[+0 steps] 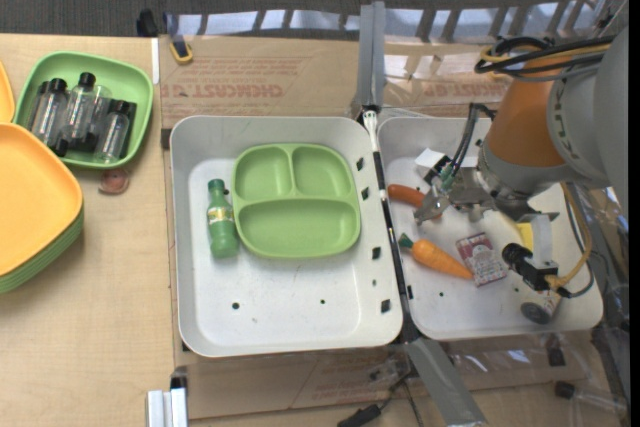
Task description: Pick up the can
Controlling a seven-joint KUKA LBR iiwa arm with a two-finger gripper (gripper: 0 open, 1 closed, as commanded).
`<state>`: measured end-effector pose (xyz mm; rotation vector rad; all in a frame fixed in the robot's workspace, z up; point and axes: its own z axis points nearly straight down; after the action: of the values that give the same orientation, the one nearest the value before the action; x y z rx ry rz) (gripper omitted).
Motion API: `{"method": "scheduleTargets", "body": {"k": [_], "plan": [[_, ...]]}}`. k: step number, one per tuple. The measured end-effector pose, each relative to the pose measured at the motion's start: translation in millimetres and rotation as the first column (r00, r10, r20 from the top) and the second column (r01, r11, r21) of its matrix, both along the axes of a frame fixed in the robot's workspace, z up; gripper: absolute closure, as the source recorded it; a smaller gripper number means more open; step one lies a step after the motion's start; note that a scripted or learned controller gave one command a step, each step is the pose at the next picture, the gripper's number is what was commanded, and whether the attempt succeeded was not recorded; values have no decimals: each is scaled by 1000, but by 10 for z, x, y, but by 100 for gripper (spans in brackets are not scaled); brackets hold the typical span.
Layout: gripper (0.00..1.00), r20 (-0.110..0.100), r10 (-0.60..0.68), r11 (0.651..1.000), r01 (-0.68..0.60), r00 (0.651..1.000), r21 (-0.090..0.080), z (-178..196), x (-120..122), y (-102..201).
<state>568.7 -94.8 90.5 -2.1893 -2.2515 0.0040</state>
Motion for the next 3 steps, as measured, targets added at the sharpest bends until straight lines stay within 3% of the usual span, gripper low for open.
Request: {"method": "scheduleTargets", "body": {"k": [1,2,3], "plan": [[100,-1,-4,1000,4,1000,0,85,-4,-14],[0,-1,-4,1000,4,1000,-1,86,-4,-15],[0,-1,-12,1000,12,1000,1,3,-634,-463]]}}
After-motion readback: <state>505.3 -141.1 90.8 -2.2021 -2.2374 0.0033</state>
